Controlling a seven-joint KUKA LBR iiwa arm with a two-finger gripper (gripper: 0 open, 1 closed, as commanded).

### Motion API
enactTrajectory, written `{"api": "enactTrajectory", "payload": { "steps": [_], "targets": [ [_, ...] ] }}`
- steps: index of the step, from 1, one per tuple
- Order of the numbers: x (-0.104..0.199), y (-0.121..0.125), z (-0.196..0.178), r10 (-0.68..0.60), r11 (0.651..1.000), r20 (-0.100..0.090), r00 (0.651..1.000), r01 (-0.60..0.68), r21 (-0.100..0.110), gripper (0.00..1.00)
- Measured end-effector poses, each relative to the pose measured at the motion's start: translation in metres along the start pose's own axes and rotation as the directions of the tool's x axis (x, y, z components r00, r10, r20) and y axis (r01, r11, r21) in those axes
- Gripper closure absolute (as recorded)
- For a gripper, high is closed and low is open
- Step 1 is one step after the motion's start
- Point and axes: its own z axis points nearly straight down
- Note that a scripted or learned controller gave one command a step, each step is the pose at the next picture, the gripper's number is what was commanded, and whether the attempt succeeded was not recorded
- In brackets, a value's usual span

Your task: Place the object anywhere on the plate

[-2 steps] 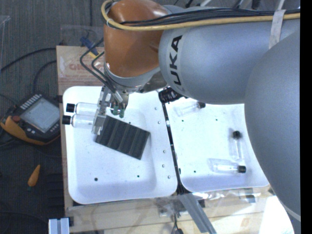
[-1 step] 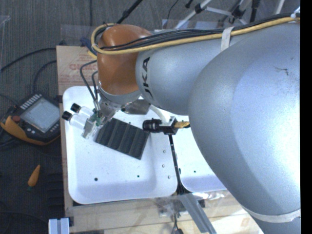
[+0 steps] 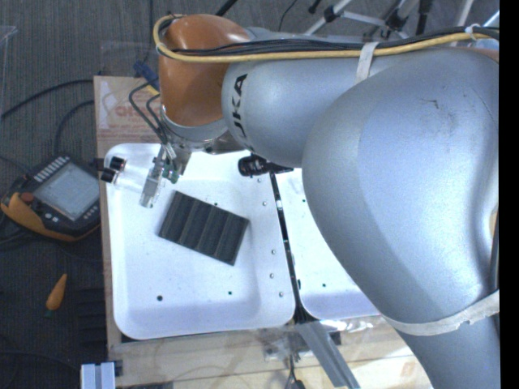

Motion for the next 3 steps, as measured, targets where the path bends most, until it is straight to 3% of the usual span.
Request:
{"api": "enactTrajectory", "payload": {
  "steps": [1, 2, 3],
  "targets": [
    [0.070, -0.025, -0.060, -0.324, 0.946, -0.003, 0.946, 0.324, -0.002, 1.00],
    [0.144, -0.058, -0.083, -0.385, 0.923, -0.004, 0.923, 0.385, 0.000, 1.00],
    [0.057, -0.020, -0.146, -0.449, 0.894, 0.001, 0.894, 0.449, -0.001, 1.00]
  ]
}}
